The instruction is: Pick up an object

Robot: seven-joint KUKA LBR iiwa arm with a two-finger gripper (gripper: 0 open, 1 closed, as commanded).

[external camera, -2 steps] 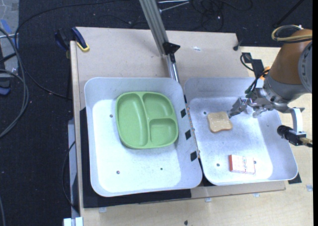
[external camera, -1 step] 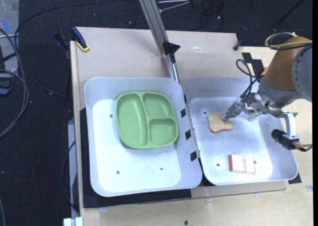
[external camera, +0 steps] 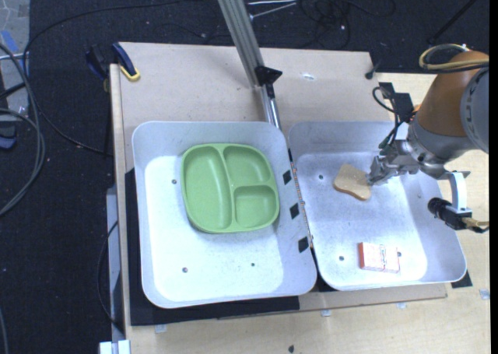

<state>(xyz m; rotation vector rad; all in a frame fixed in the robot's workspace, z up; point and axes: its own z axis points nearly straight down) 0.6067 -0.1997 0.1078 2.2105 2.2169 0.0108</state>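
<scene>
On the pale wooden desk (external camera: 194, 72), two shallow white bins side by side. In the left bin (external camera: 156, 267), a green three-compartment tray (external camera: 230, 187). In the right bin (external camera: 424, 243), a tan bread-like slice (external camera: 352, 181) behind a small red-and-white box (external camera: 379, 257).

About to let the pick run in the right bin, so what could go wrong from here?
The gripper sits at the very edge of the tan bread-like piece, so it may nudge the piece aside rather than catch it. The piece looks flat, so it may slip. The red box lies apart, likely safe.
</scene>
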